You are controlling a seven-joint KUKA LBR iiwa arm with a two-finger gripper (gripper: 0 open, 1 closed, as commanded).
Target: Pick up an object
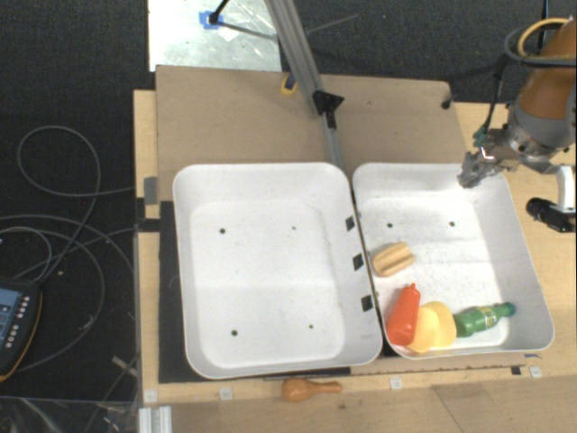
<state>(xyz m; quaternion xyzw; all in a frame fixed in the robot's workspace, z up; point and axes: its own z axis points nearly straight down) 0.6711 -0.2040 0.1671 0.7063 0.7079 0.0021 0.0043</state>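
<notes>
In the right bin (505, 215), four small toys lie loose. A tan bread roll (392, 259), oblong and matte, sits near the bin's left wall, its long axis running roughly left to right with a slight upward tilt to the right. Below it, against the bin's front-left corner, a glossy red-orange bottle (405, 315) lies with its narrow cap end pointing up and slightly right. Touching the bottle's right side is a rounded yellow piece (435, 327), smooth and plastic-looking. Just right of that, a green bottle (481, 317) lies nearly sideways, its neck pointing right and a little upward, close to the bin's front wall.

The left bin (194, 242) is smooth white plastic with rounded corners, touching the right bin along a shared edge. In front of it on the bench (225, 115) lies a tan pear-shaped thing (306, 388).

The gripper (471, 175) hangs at the right bin's back-right corner, well apart from the toys; whether it is spread or closed I cannot tell. The arm slopes up and right from it, toward the orange band.
</notes>
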